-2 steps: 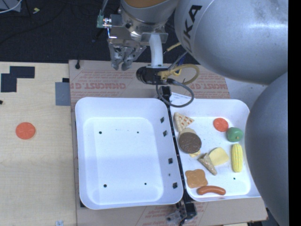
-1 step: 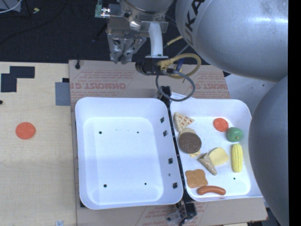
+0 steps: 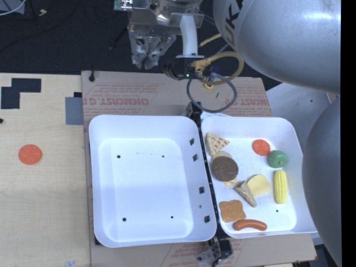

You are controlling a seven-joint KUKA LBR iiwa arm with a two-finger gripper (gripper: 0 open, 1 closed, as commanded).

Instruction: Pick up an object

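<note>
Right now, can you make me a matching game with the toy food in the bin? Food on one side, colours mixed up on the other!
Food:
1. corn cob
2. sausage
3. round cookie
4. round ball by the corn

Colours:
A. green
B. brown
C. yellow
D. orange-red

Right pairs: 1-C, 2-D, 3-B, 4-A

Pale wooden bench [image 3: 39,204], brown cardboard sheet [image 3: 139,96], dark backdrop.

Arm [image 3: 289,32] cut off at top, right edges; claw [image 3: 149,53] fingers blurred, state unclear.
</note>
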